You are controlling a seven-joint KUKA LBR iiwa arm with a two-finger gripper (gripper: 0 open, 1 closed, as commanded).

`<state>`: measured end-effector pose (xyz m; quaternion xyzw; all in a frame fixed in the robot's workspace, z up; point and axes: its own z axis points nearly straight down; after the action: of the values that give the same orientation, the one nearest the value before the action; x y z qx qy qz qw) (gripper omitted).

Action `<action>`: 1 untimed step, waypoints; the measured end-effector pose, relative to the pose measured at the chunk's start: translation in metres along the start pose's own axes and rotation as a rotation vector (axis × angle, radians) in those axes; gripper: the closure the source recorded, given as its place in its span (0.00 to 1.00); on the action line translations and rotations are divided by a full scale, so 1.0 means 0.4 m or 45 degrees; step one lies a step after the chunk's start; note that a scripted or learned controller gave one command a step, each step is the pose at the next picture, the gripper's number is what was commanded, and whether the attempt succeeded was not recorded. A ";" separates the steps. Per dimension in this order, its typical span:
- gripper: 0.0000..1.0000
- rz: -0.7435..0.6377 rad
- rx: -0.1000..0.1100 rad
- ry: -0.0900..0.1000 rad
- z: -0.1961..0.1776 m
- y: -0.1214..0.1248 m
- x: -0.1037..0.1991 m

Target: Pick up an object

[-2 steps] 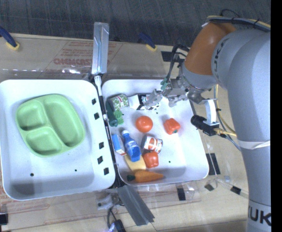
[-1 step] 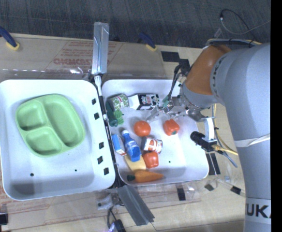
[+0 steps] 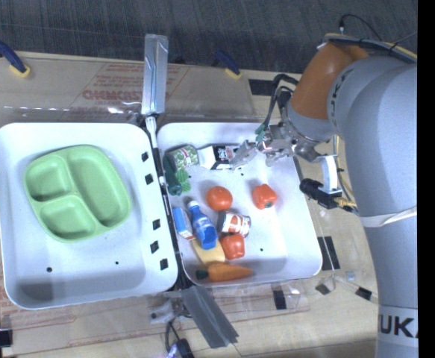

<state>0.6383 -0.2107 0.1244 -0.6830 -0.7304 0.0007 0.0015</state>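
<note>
White right bin [image 3: 301,230] holds tomatoes, bottle, carrot; left holds green tray [image 3: 77,191]; fingers [image 3: 248,154] state unclear.

In the right bin [image 3: 299,230] we see two red-orange tomatoes [image 3: 218,198] side by side, a small can [image 3: 234,222] lying near a red pepper [image 3: 233,246], a blue bottle [image 3: 202,226], a carrot [image 3: 228,273] at the front wall, and a green packet [image 3: 180,161].

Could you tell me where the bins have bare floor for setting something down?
Left bin: bare along its near edge, below the green tray. Right bin: bare on its right side, past the red tomato. Crowded around the blue bottle and carrot.
</note>
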 end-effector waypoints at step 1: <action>0.00 0.069 0.002 0.000 0.085 -0.155 0.012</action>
<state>0.5759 -0.2099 0.0905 -0.7026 -0.7115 0.0014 0.0019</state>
